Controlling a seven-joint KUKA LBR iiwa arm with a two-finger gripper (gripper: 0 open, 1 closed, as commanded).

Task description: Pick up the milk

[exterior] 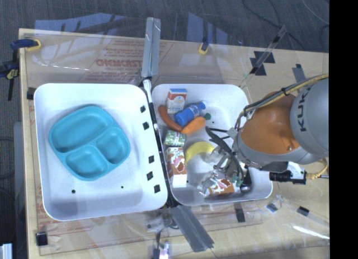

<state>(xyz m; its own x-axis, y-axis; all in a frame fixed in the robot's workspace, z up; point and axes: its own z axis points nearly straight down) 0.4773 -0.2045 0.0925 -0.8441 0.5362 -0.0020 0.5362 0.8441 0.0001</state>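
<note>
The gripper [226, 166] is hanging low near the bin's [246, 195] close corner, beside a crumpled packet [219, 186]; whether it is wide or narrow I cannot tell. The milk [176, 100] is lying well apart, diagonally away to its far left, beyond the banana [198, 150] and bottle [189, 114].

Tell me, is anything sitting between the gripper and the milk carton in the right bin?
Yes. The gripper is low at the right bin's near right, over a crumpled packet. The milk carton stands at the far left end. Between them lie the banana, carrot and blue bottle.
</note>
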